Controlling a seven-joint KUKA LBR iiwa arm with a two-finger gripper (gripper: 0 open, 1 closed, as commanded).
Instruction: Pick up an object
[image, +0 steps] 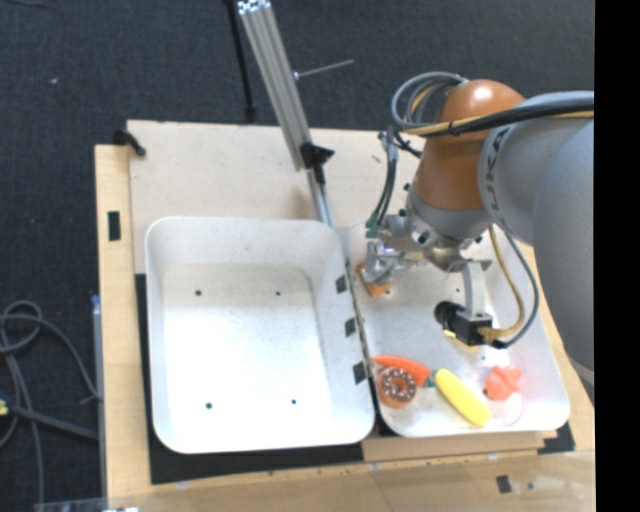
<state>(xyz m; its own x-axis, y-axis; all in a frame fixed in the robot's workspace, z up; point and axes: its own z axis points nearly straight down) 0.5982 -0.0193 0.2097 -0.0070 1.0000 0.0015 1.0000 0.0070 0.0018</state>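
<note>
Gripper (378, 268) is low in the right bin (530, 370), at that bin's 10 o'clock corner, tight against the divider wall shared with the left bin (250, 330). A small orange object (378, 289) sits right at the tips, touching or nearly so. Can't tell whether the jaws are spread or pinching it; wrist hardware blocks the view.

Risks, as I judge them:
- Object jammed near the wall: one finger may land on the rim instead of beside the piece, so the grasp slips or misses.
- Piece is tiny; a closing push could flick it away.
- Hose loops at the wrist hang close to the black fitting (462, 322) at bin centre; could snag on lift.

Other stuff, all well apart at the bin's 6 o'clock edge: donut (398, 385) touching an orange carrot-like piece (402, 364), yellow banana (462, 396), pink-red toy (502, 381). None obstruct. Aluminium strut (285, 95) at 12 o'clock of the table (230, 170), clear of the arm.
</note>
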